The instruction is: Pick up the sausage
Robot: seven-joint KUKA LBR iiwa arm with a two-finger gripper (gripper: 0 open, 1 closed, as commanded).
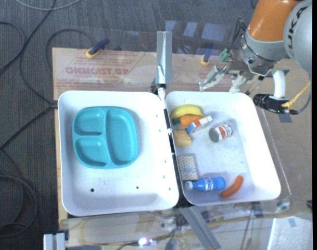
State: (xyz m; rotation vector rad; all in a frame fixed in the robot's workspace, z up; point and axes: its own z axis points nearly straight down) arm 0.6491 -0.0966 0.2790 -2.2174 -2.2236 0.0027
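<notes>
The grey and orange arm point(278, 20) is reaching in over the far edge of the right bin point(262, 139), and its hand point(223, 79) is hanging there with both fingers spread apart and nothing between them. The sausage point(232, 186) is lying well away from the hand, down in the bin's near corner, close to the near wall and just beside the blue bottle point(206, 184). That spot is where the trouble is likely sitting: a finger coming down beside the sausage could be striking the bin wall or nudging the bottle, and the sausage, looking round and smooth, may be rolling or slipping out as the fingers close. Between the hand and the sausage a small can point(220, 133) is lying on its side, and nearer the hand a banana point(187, 111) is crowding against an orange piece point(185, 120) and a tube point(200, 124), so a low pass across the bin risks knocking them. The left bin point(80, 191), far from the hand, is carrying a teal divided plate point(105, 137). Both bins are resting on a worktop point(122, 72) covered with brown board, clamps are gripping its far edge, and dark cables point(17, 46) are trailing over the carpet beyond.
</notes>
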